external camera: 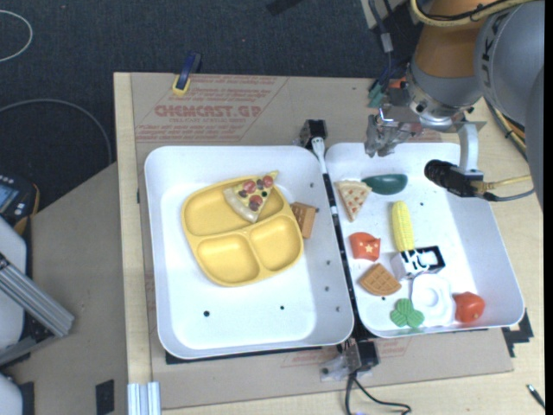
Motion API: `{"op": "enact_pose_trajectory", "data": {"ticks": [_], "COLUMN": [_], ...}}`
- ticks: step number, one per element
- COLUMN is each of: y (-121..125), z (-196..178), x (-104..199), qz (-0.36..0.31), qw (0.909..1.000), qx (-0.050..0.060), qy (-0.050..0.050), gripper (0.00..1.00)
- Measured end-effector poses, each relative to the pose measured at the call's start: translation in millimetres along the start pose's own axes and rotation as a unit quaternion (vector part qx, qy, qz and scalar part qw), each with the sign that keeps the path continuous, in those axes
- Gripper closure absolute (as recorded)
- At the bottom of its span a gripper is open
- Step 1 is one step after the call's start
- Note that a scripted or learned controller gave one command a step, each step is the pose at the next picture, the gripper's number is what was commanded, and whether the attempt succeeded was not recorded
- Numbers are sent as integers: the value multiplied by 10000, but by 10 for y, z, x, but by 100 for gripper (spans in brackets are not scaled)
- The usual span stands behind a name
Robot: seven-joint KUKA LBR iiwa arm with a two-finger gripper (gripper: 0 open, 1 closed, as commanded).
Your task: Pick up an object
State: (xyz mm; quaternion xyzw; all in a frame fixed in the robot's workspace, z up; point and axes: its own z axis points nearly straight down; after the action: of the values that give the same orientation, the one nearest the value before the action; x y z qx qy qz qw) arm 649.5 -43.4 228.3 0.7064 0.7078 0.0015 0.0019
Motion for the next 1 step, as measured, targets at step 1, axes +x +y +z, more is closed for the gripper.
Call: {"op": "enact_pose_trajectory", "data": {"ticks": [1], "y": [108], "z": [-67], "x": [-53], "qz": [1], "qw": [10000], "qx": [0], "qy": [-2], "gripper": [100]}}
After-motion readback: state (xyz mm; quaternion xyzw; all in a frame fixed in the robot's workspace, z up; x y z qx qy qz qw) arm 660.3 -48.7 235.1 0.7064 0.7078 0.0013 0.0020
